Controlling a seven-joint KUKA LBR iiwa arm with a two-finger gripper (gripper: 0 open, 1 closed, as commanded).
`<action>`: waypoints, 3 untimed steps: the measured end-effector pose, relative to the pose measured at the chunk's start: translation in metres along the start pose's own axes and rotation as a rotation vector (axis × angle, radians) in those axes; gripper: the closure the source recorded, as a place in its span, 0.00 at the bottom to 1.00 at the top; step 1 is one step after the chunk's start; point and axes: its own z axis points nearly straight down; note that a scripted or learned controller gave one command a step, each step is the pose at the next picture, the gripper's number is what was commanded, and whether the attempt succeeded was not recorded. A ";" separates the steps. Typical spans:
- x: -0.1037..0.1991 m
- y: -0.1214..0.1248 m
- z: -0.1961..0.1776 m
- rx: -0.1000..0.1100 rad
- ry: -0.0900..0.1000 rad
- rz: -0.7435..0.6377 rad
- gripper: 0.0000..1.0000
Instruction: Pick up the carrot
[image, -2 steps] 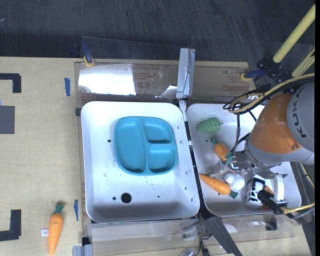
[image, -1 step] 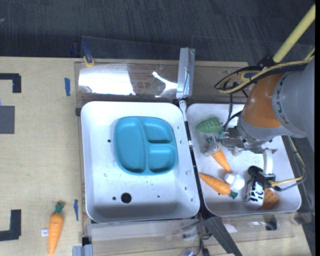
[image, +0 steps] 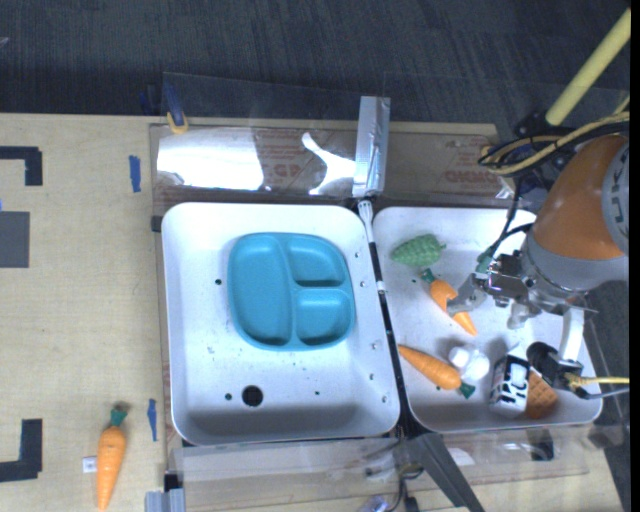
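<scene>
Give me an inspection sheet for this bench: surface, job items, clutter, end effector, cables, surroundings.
Surface: two white bins side by side, left bin and right bin, on a tan bench.
Job items: three carrots; upper carrot and lower carrot lie in the right bin, a third carrot lies on the bench outside the bins.
Clutter: blue divided tray in the left bin; green leafy toy, small white piece and black-and-white item in the right bin.
End effector: over the right bin beside the upper carrot; grip state unclear.
Cables: yellow and black cables by the arm.
Surroundings: blue tape marks on the bench.
</scene>
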 end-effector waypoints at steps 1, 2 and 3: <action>0.016 0.048 0.066 -0.003 0.000 -0.134 0.00; 0.016 0.049 0.054 -0.009 0.000 -0.135 1.00; 0.048 0.036 -0.035 -0.004 0.002 -0.017 1.00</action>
